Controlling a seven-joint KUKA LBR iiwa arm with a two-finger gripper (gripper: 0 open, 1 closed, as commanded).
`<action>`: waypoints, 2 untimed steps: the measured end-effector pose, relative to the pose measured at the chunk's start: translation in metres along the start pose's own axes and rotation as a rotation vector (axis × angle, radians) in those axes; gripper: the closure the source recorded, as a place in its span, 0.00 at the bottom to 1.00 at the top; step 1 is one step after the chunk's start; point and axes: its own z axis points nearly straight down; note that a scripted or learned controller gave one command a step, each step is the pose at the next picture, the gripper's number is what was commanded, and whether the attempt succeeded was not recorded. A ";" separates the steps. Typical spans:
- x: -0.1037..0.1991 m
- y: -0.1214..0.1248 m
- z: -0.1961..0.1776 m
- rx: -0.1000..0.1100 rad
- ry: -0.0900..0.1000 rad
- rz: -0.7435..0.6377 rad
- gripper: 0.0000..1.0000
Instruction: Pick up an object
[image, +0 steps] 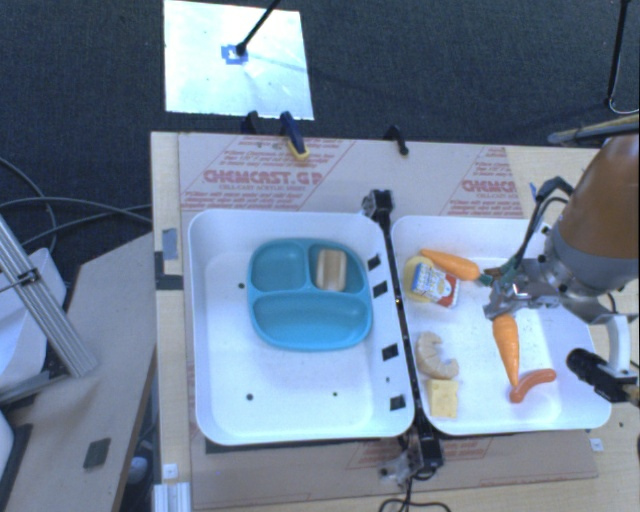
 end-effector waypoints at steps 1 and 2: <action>0.045 -0.002 0.007 0.002 0.002 -0.004 1.00; 0.078 -0.006 0.009 0.002 0.001 -0.003 1.00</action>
